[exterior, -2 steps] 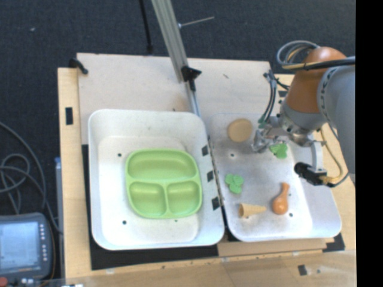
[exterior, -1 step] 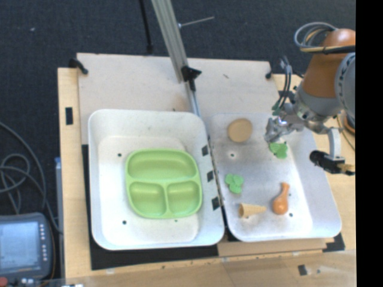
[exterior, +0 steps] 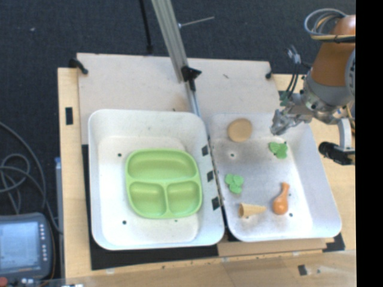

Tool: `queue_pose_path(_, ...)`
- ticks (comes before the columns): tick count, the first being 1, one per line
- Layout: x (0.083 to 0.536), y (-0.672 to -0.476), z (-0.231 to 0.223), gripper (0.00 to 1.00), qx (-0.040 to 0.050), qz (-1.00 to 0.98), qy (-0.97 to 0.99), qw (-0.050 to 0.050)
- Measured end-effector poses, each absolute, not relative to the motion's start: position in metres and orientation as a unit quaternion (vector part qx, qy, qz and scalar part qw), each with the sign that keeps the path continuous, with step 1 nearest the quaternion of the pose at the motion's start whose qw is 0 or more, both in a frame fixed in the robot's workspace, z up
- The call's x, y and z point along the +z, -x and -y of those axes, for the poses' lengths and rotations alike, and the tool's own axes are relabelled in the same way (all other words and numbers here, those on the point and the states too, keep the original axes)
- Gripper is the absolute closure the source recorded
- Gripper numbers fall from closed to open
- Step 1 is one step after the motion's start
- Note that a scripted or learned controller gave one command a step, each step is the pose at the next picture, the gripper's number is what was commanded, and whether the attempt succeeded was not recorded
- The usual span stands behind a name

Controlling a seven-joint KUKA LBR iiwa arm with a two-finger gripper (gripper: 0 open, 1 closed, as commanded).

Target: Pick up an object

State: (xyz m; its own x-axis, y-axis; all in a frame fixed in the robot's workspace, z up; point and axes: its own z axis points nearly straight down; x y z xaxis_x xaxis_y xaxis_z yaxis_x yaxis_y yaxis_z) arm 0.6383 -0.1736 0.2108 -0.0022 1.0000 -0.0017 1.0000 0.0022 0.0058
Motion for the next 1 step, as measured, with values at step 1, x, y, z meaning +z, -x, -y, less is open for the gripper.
queue_pose_path(1,0.2229,-0.6531,0.1246,1.00,0.0016,-0.710,-0.705,0.001)
